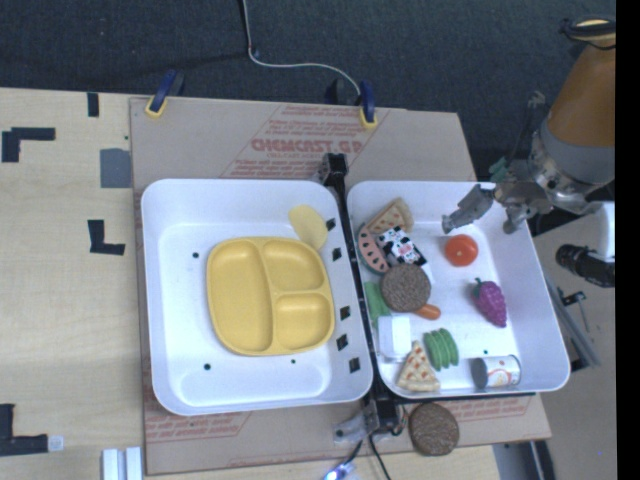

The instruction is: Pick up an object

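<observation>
On the cardboard-covered bench [300,148] (dark carpet [400,28] behind), fingers [468,211] spread apart above the tomato [460,251].

The arm [583,108] reached in from the right side of the camera view, its orange band uppermost near the top right corner and the grey wrist section below it. It leaned down and to the left. The pincer [492,208] hung at the end of the wrist, its two fingers [466,211] spread apart with nothing between them, one pointing lower left and the other shorter-looking, nearer the wrist.
</observation>
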